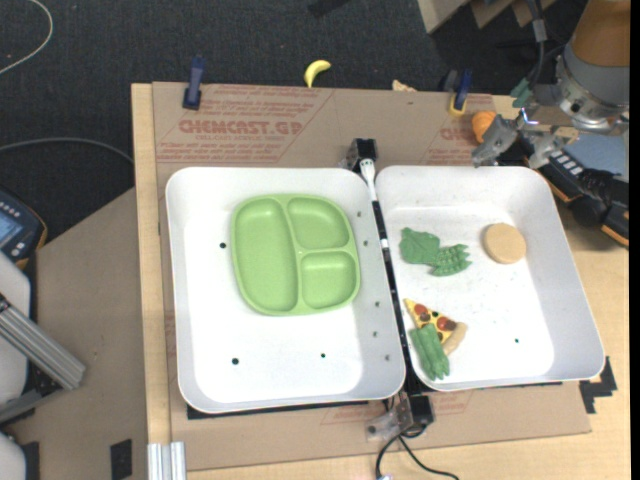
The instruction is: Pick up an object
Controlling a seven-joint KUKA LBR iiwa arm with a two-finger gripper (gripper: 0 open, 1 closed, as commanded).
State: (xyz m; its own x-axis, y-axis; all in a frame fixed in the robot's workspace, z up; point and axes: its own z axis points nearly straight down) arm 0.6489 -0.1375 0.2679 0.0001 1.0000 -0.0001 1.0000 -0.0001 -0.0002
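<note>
A brown cardboard sheet printed with red lettering covers the bench, held at its far edge by two blue clamps. On it sit two shallow white bins side by side: the left bin and the right bin, their inner walls touching along a dark seam. The arm enters from the upper right, its orange band showing at the top corner, and its gripper hangs just beyond the far rim of the right bin, above the cardboard rather than over the bin floor; whether it is released or clenched cannot be told from this angle, and nothing can be seen between its tips. In the left bin lies a green divided plate with three compartments, set toward the far middle. The right bin holds a green leafy toy near its centre, a round tan cookie just to its right, and, nearer the front left, a pizza slice touching a green bean pod. A small yellow banana lies on the dark floor beyond the cardboard.
</note>
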